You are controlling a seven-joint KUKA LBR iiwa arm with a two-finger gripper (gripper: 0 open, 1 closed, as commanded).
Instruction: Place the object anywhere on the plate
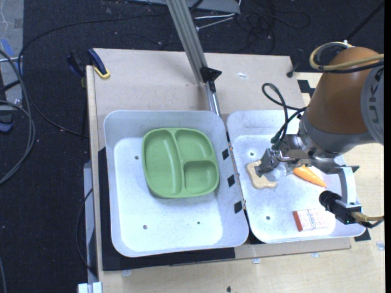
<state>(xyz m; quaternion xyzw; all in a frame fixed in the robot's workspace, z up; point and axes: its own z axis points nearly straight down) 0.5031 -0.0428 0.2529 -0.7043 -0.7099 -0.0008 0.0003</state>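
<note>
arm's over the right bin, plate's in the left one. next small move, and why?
Probably a short drop straight down onto the pale flat piece. The gripper sits right over its upper edge in the right bin, and nothing shows between its fingers. The green plate lies in the left bin, so a grasp has to come before any carry leftward.

We find little legible lettering here. On the grey arm (pixel 372 112), at the right edge of the view, we read part of large dark letters, apparently "UK", cut off by the frame. The small red and white box (pixel 312 219) in the right bin (pixel 269 224) carries printing on its face, but it is too small and blurred for us to read.
</note>
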